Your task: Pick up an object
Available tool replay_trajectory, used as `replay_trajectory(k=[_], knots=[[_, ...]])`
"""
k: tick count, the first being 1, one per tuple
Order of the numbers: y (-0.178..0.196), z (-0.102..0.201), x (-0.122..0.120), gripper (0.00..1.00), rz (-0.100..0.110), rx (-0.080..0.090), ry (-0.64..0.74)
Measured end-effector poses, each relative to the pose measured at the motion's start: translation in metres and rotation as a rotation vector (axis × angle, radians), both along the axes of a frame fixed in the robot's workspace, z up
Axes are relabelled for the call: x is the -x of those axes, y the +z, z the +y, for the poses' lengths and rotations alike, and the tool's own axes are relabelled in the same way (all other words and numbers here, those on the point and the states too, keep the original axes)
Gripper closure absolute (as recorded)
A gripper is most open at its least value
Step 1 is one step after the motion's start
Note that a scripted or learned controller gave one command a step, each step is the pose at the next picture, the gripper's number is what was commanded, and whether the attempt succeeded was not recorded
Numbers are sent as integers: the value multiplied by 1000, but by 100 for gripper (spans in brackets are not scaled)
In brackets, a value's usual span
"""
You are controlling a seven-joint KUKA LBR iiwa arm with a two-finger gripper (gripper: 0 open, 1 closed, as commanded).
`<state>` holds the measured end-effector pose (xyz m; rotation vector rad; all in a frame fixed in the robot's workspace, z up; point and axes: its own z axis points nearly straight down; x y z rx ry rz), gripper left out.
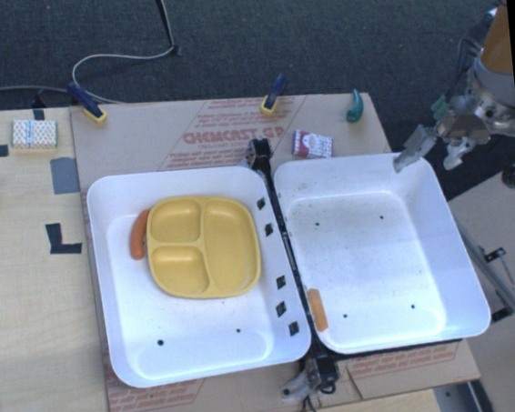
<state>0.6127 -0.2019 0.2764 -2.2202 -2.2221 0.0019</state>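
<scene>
Single fixed camera, mounted high over bench, looking down at slight slant. Far bench edge and dark floor [311,21] run along frame top; near bench edge sits at frame bottom. Left bin [126,351] and right bin [446,254] sit side by side at frame centre, both whole in frame. Mid-distance framing: cardboard sheet [222,131] under bins readable. Arm [499,65] enters at upper right, cropped by frame edge.
</scene>
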Motion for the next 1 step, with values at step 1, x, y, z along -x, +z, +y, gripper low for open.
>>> replay_trajectory(k=[1], knots=[[-66, 40, -55, 0, 1, -1, 1]])
